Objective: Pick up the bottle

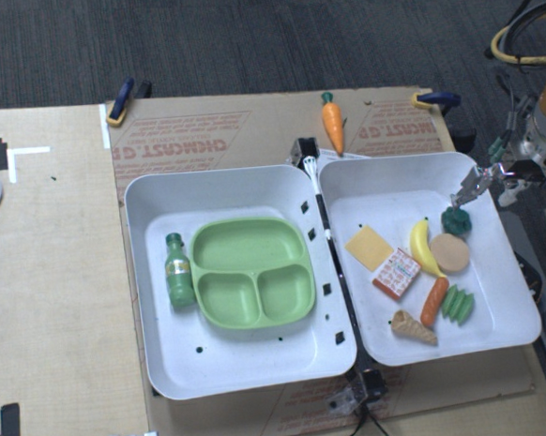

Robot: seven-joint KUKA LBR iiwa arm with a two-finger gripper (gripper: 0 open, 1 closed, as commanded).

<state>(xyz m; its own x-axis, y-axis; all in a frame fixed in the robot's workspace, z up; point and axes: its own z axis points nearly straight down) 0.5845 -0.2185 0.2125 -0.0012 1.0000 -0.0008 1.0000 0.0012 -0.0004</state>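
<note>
The bottle is small and green with a pale label. It lies in the left bin, close to that bin's left wall and just left of a green divided plate. My gripper hangs over the upper right corner of the right bin, far to the right of the bottle, with nothing visibly in it. It points down and left towards a dark green toy.
The right bin holds a cheese slice, a banana, a tan round piece, a red and white carton, a sausage, a green pod and a cone. A carrot lies behind the bins.
</note>
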